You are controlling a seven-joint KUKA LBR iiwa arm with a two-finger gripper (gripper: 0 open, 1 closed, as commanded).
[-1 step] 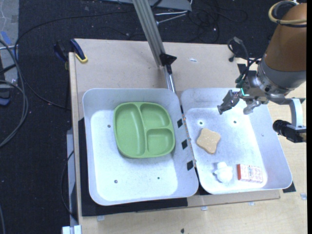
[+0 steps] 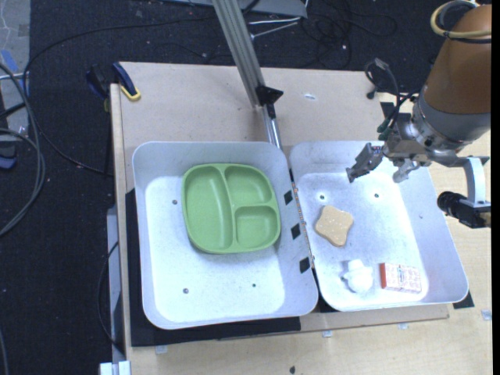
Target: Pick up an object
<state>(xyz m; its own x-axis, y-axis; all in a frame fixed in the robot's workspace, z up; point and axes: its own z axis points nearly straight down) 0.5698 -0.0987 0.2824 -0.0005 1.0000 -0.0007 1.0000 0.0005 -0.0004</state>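
gripper [image 2: 383, 165]: fingers spread apart, nothing between them; hangs over the far end of the right bin, above and right of the toast
arm [image 2: 461, 69]: grey with orange band, comes in from the right, wrist over the right bin's far right corner
right bin [image 2: 437, 233]: white, shallow, tilted a bit; landmark for the rest
toast [image 2: 333, 225]: tan bread-shaped piece, lies flat in the right bin, left of centre, apart from the gripper
white lump [image 2: 358, 276]: small, pale, near front edge of the right bin, in front of the toast; too blurred to say what it is
red-and-white box [image 2: 401, 277]: small carton lying flat, just right of the white lump, front of the right bin
left bin [image 2: 156, 287]: white, butts against the right bin's left side
green tray [image 2: 231, 207]: three-compartment plate, sits in the left bin, far half, well apart from the right bin's items
metal pole [image 2: 244, 45]: slanted, runs from the top of the view down to the far junction of the two bins
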